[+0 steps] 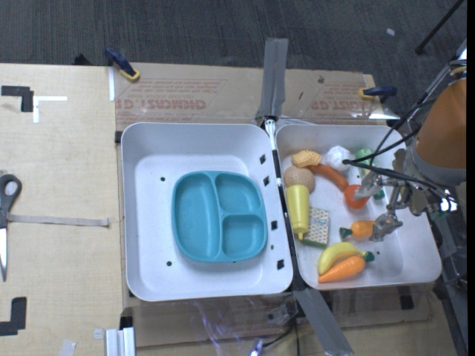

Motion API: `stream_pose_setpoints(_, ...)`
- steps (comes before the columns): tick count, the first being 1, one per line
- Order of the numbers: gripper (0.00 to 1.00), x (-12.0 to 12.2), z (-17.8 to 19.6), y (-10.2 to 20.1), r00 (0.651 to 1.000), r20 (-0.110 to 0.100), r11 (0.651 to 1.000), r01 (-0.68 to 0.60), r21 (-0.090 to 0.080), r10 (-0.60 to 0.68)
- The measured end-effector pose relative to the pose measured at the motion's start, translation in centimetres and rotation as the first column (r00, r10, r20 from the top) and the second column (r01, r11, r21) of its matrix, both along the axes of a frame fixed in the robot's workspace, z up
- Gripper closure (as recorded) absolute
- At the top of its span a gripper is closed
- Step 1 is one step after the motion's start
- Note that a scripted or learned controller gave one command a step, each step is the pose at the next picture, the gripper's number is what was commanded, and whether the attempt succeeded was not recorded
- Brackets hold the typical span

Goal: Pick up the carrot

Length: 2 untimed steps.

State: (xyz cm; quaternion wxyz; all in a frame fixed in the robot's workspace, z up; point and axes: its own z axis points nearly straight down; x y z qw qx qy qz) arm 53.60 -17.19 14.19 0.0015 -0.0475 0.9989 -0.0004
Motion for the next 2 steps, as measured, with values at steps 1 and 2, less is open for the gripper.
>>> stream_pose_setpoints(1,0.0,-3.8,-4.9,0.8,1.0,0.001,1.0,0.015,0.0,-0.015)
stream_pose_setpoints(2,1.0,-3.5,-3.9,0.9,1.0,0.008,1.0,0.011,-0.002,-0.011)
